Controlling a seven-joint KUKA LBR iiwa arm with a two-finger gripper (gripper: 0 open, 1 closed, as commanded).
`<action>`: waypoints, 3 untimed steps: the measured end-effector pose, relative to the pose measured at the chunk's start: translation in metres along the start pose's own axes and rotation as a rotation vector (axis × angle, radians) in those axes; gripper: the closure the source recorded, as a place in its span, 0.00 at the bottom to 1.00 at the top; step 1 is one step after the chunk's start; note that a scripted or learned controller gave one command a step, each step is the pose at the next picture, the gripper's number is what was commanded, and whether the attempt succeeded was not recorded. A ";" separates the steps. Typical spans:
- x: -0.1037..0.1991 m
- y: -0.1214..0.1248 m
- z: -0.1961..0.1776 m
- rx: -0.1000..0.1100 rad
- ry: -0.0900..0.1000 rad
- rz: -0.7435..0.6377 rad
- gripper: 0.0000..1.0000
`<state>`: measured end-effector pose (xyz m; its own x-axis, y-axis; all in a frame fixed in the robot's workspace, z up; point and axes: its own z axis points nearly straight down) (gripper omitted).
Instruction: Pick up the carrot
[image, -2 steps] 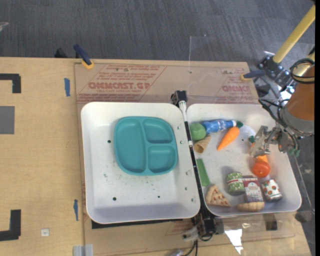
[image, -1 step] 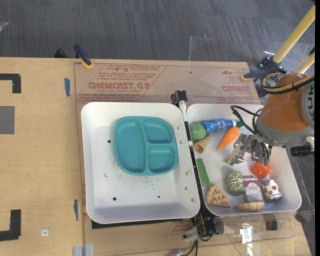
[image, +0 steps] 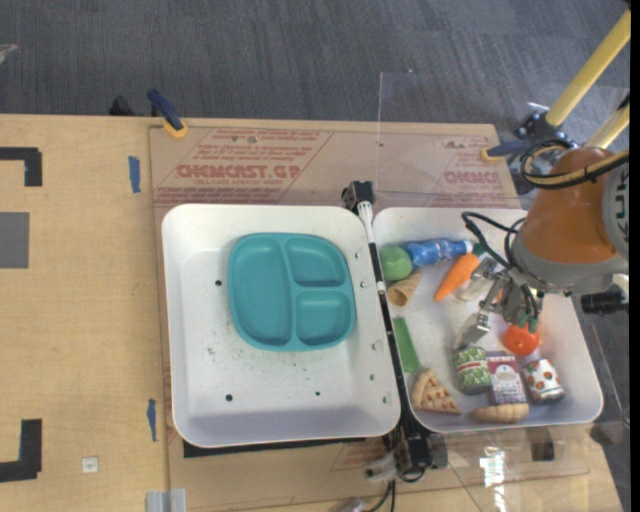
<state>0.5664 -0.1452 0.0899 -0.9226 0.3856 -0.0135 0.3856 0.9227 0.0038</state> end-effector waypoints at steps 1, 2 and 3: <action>-0.053 0.047 0.002 0.007 0.011 0.224 0.00; -0.066 -0.011 0.002 0.005 0.003 0.292 0.00; -0.069 -0.008 -0.012 0.001 -0.010 0.286 1.00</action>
<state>0.6272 -0.1789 0.1031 -0.7759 0.6305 -0.0217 0.6305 0.7762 0.0082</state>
